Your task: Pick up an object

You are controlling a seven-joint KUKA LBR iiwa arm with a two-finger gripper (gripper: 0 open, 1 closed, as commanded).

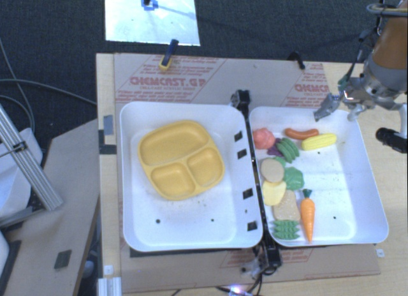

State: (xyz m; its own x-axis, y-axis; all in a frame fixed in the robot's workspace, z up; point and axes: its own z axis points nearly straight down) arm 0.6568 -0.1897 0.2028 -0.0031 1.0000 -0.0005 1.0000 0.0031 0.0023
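Observation:
My gripper (340, 108) hangs over the back right edge of the right bin (357, 180), open, with nothing between its fingers. Toy food lies along that bin's left side: a pink round piece (263, 138), a red sausage (301, 133), a yellow corn cob (319, 141), a green pepper (288, 150), a beige round slice (272, 171), a green leafy piece (294, 178), a yellow piece (274, 193), a tan bread slice (287, 209), a carrot (307, 218) and a green pea pod (285, 228). The corn cob is the piece nearest the gripper, lower left of it.
The left bin (137, 224) holds a yellow divided plate (181, 159). A black clip strip (248, 161) joins the two bins. The right half of the right bin is bare white floor. A white sheet (152, 7) lies behind the bench.

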